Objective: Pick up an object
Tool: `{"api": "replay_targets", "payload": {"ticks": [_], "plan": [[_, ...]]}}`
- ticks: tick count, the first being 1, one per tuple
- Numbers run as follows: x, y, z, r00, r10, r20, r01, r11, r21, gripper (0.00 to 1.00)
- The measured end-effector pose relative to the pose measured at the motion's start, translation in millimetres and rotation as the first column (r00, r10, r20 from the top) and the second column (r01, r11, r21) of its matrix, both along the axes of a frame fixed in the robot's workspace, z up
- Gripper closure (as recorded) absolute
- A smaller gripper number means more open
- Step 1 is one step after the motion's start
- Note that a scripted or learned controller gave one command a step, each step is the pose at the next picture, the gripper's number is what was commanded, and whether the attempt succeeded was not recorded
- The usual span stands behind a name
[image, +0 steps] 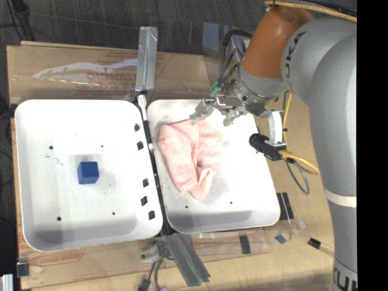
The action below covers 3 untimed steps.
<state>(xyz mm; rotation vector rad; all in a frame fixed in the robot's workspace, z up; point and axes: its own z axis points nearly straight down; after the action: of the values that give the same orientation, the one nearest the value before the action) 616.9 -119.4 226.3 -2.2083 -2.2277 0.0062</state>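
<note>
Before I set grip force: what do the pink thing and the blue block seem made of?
Pink cloth: soft fabric, likely terry towel; it lies crumpled in folds with a matte, fuzzy look. Blue block: rigid, sharp-edged cube with a matte, even colour; plastic, foam or painted wood, can't tell which.

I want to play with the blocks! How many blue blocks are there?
1. The blue block sits in the left bin. The pink cloth in the right bin could be covering more.
</note>
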Motion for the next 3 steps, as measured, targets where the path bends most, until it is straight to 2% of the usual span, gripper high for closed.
{"api": "replay_targets", "payload": {"ticks": [1,2,3], "plan": [[-21,-37,-89,1.0,0.027,0.0,-0.027,1.0,0.0,0.0],[-21,-37,-79,1.0,0.031,-0.001,-0.031,1.0,-0.001,1.0],[-21,-37,-79,1.0,0.032,-0.001,-0.032,1.0,-0.001,0.0]]}}
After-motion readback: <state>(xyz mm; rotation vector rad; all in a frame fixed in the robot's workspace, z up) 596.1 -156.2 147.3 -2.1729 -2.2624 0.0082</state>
